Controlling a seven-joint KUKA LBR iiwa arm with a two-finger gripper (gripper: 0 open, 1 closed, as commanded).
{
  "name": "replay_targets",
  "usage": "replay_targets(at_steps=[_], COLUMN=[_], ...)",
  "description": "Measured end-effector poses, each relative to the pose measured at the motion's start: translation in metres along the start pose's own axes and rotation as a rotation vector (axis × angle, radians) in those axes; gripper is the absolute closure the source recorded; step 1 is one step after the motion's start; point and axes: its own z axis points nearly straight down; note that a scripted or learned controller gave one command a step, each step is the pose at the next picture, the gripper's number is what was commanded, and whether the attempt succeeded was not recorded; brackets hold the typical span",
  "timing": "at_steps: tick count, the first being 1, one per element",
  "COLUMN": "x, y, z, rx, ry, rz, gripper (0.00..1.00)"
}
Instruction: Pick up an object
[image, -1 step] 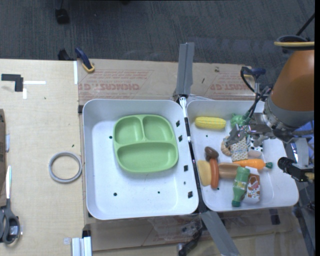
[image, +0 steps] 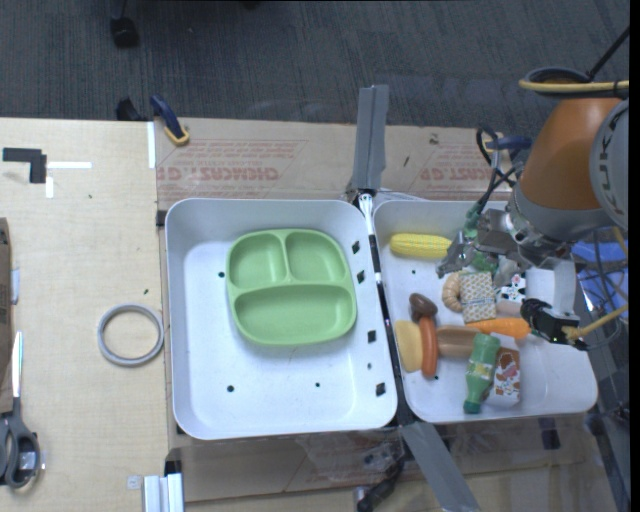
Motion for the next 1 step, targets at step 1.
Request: replay_targets(at_steps=[1], x=[-0.0552], y=[-0.0819], z=[0.0321], rx=[0.0], ry=[0.001], rz=[-0.078], gripper=[0.0])
